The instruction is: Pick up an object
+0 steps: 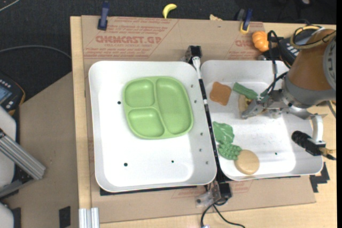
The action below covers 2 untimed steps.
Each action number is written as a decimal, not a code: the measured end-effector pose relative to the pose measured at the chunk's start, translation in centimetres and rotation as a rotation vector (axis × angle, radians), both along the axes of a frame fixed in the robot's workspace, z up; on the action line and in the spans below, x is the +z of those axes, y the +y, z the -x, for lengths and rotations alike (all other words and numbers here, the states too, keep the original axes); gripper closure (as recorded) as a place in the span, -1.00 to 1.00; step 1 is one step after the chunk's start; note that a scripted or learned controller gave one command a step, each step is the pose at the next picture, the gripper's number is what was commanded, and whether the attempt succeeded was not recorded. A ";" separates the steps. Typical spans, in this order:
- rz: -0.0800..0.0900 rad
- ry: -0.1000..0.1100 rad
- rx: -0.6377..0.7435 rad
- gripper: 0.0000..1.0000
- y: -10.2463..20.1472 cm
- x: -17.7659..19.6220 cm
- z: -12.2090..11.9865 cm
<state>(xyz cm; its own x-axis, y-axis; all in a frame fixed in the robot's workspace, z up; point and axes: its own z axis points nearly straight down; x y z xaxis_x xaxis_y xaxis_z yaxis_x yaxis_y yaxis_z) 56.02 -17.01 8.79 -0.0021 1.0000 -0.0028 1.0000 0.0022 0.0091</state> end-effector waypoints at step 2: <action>-0.002 0.006 -0.001 1.00 4.7 0.8 -5.1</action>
